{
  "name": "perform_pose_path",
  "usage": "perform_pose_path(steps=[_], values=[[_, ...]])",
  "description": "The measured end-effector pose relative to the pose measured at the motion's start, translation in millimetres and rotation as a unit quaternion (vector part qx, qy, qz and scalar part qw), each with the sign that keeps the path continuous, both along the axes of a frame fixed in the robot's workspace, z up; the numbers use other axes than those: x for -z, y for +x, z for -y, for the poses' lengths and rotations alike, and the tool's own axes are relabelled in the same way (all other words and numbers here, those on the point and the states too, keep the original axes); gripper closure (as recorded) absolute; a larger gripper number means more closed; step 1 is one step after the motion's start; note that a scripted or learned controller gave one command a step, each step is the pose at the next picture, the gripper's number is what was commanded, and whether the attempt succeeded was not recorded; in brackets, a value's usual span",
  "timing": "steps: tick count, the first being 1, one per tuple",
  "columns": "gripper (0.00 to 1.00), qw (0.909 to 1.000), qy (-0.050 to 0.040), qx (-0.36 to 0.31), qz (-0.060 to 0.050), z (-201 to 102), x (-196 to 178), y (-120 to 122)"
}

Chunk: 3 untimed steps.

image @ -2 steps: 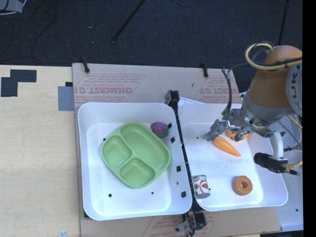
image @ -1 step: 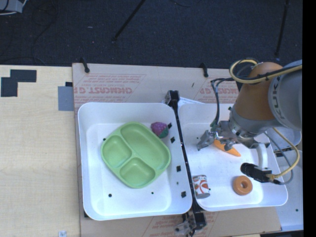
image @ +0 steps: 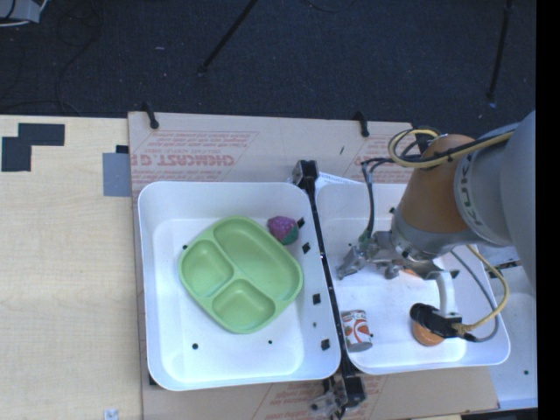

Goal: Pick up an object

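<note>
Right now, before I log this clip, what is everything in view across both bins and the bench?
Left bin: one, white, left half of the bench.
Right bin: one, white, beside the left bin.
Divided plate: one, light green, three compartments, in the left bin.
Small round object: one, purple, left bin, at the plate's upper right edge.
Can: one, red and white, right bin, near its lower left corner.
Round object: one, orange, right bin, lower area, partly under a black piece.
Cardboard sheet: one, brown with red print, under the bins.
Arm: one, grey with orange band, over the right bin.
Hand: one, metallic, above the right bin's floor.
</note>
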State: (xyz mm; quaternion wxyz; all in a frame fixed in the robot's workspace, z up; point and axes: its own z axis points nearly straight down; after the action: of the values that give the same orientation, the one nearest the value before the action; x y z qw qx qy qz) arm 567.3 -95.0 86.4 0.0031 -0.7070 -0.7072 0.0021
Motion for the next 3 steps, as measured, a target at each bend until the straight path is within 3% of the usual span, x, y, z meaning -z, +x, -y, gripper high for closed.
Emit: perform_pose_path(steps=[1,3], values=[[1.00,1.0000,-0.0002,0.003,0.001,2,-13,0],[1.00,1.0000,-0.0008,0.000,0.004,-4,-128,3]])
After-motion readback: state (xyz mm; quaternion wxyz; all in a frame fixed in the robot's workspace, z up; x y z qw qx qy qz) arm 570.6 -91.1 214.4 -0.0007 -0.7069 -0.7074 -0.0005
